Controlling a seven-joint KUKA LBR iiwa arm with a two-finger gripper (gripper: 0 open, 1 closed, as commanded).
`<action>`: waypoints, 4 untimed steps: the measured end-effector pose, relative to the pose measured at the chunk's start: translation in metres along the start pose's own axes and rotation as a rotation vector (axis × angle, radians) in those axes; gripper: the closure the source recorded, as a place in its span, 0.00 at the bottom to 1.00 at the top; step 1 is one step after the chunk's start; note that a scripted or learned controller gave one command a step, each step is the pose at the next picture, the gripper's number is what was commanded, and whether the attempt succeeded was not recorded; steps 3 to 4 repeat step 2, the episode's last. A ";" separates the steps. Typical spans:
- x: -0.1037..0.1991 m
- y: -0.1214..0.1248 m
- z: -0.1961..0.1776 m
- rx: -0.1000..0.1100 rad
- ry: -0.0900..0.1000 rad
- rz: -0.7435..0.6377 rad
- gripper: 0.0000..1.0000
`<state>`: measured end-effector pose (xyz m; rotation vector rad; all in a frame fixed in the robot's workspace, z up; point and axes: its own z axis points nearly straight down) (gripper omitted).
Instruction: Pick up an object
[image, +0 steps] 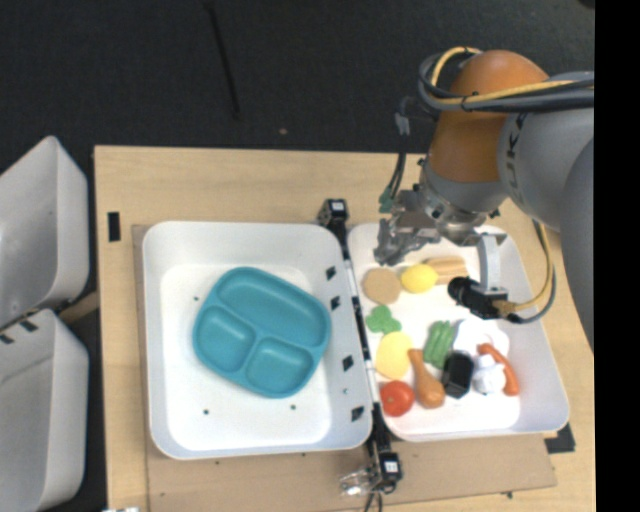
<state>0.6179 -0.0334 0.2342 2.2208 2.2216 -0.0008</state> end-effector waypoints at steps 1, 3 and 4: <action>0.007 -0.014 -0.014 0.001 0.001 -0.002 1.00; 0.005 -0.014 0.003 0.002 -0.001 0.003 1.00; 0.005 -0.014 0.003 0.002 -0.001 0.003 1.00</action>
